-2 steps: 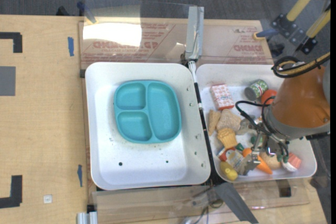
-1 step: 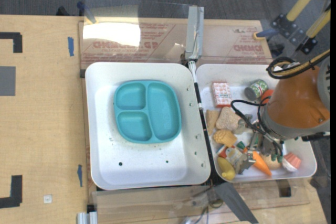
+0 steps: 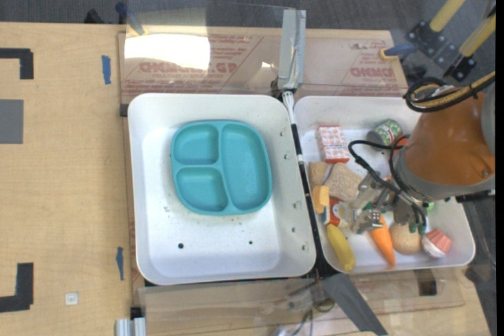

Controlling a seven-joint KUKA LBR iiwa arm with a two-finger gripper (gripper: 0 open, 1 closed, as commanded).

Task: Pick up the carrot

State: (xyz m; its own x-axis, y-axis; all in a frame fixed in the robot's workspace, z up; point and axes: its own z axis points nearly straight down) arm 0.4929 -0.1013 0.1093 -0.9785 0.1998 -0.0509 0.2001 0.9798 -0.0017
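1. Camera view: grey arm w/ orange band (image 3: 453, 145) enters from frame right, over the right bin (image 3: 465, 244).
2. End effector (image 3: 376, 212) sits low over the bin's lower middle, amid cables and metal parts. Finger state: cannot tell, detail too cluttered.
3. Carrot (image 3: 383, 245) lies in the right bin, lower part of frame, just below the end effector, tip pointing toward the bottom edge. Contact w/ end effector not clear.
4. Other items in right bin: yellow banana-like piece (image 3: 340, 245) left of the carrot; red-and-white packet (image 3: 331, 143) at upper left of the bin; green can (image 3: 387, 132) near upper centre; red-white item (image 3: 437, 242) at lower right.
5. Left bin (image 3: 150, 193), frame centre, holds a teal divided plate (image 3: 221, 167), three compartments.
6. Both bins rest on the tabletop (image 3: 55, 169); clear panel (image 3: 205, 43) stands behind them, upper frame.
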